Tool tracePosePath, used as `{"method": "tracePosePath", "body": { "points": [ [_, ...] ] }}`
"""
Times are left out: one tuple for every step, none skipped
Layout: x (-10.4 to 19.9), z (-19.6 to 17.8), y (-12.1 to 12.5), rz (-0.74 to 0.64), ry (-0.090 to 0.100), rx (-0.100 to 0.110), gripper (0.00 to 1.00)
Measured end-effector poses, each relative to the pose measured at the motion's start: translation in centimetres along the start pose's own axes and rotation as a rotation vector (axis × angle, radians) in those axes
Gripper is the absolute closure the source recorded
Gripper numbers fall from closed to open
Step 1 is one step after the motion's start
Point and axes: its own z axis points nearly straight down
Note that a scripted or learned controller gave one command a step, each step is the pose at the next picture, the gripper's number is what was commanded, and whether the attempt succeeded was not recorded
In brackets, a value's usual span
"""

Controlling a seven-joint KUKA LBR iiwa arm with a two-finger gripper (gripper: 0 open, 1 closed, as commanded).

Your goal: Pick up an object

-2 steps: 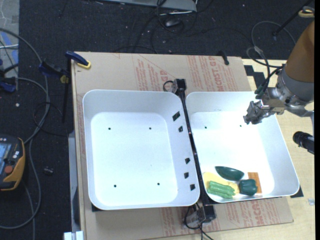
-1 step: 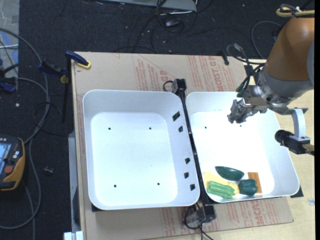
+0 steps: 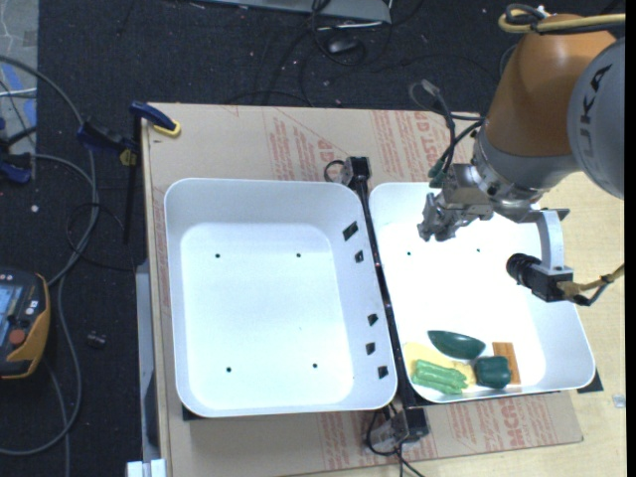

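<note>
The grey arm's claw hangs over the upper left part of the right bin, a shallow white tray of smooth plastic; whether its fingers are spread or pressed together cannot be told. Well below the claw, along that bin's near edge, lies a cluster of small objects: a dark green rounded piece, a ridged light green piece, a blocky teal piece and a flat orange-brown rectangle. Left of the right bin, touching it, sits the left bin, on the counter's printed cardboard sheet.
</note>
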Motion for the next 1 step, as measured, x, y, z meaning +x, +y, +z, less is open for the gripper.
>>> {"method": "tracePosePath", "body": {
  "points": [
    [5.02,-0.04,-0.04,0.000,0.000,0.000,1.00]
  ]
}}
